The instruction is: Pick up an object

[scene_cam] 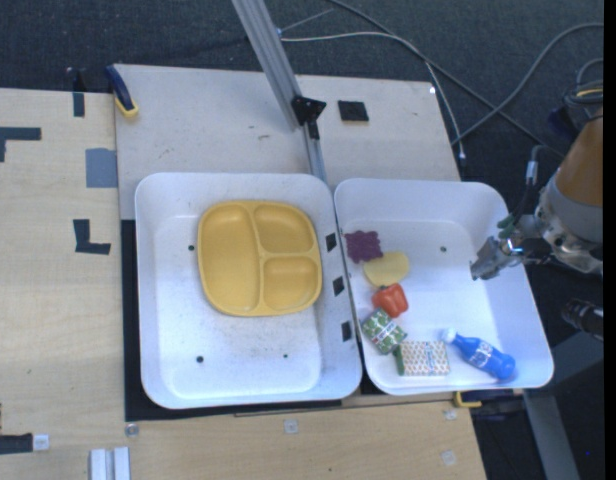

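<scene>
The right bin (428,203) holds a purple piece (363,244), a pale yellow piece (387,268), a red pepper-like piece (391,299), a green patterned packet (383,332), a small speckled pink-and-white packet (425,357) and a blue bottle (484,356). My gripper (491,261) hangs over the right bin's right rim, apart from all of these, with nothing seen between its fingers. The grey arm with its orange band (585,173) comes in from the right edge.
The left bin (168,268) carries a yellow divided plate (259,257). A slanted metal pole (278,58) runs from the top down to the gap between the bins. Cables lie on the dark floor at the top right.
</scene>
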`<state>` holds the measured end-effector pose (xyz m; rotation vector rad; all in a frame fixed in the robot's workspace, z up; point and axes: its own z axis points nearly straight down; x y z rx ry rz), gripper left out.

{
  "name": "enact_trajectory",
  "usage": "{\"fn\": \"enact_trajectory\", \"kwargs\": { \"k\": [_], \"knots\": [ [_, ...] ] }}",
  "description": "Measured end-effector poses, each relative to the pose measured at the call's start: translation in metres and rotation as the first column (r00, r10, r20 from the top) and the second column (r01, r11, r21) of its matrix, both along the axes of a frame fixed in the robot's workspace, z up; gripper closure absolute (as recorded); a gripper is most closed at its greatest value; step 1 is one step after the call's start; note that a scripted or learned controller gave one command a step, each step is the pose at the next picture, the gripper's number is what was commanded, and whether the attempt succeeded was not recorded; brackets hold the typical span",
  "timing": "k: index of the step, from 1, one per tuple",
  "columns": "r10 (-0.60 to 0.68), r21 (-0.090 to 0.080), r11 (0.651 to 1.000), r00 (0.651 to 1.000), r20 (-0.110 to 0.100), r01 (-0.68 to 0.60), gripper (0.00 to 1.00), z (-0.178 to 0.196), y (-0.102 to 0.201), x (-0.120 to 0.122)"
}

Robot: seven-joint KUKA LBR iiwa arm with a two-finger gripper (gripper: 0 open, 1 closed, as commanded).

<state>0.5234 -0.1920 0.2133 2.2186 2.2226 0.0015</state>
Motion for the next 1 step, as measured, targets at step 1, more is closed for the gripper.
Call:
{"fn": "enact_trajectory", "kwargs": {
  "k": [1],
  "knots": [
    [0.005,0.001,1.000,1.000,-0.003,-0.005,1.00,-0.0088,0.0537,0.0201]
  ]
}}
